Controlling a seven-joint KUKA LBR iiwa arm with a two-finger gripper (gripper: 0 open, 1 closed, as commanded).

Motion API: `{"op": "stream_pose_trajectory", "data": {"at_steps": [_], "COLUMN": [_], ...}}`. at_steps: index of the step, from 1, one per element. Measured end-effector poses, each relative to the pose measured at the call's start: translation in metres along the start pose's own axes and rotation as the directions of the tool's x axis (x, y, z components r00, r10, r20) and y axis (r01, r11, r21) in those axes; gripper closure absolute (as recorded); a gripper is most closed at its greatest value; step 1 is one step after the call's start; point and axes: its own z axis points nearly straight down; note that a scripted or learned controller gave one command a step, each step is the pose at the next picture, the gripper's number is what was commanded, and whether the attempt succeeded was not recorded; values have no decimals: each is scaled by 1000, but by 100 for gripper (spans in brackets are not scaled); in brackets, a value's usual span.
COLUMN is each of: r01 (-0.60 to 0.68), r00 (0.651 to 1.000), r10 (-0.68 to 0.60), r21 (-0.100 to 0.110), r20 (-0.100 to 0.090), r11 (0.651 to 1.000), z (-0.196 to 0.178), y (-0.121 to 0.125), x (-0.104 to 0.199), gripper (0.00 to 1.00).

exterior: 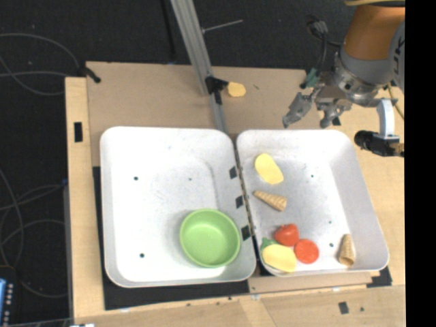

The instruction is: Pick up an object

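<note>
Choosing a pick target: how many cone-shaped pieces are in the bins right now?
2, both in the right bin: one cone lies near the divider at mid-bin, the other cone lies by the near right corner. None looks hidden.

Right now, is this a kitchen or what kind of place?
Probably a robot test bench, not a kitchen: a robot arm hangs over two white bins holding toy food and a green bowl.

Arm (pixel 373 26) cut off by top edge; white dish (pixel 270 267) under yellow piece (pixel 280 257) and tomatoes largely hidden
</note>
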Motion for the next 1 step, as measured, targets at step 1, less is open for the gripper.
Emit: {"op": "stream_pose_trajectory", "data": {"at_steps": [1], "r01": [0], "r00": [1000], "r10": [0], "r21": [0], "r20": [1], "r11": [1000], "z": [0], "y": [0], "x": [0], "gripper": [0]}}
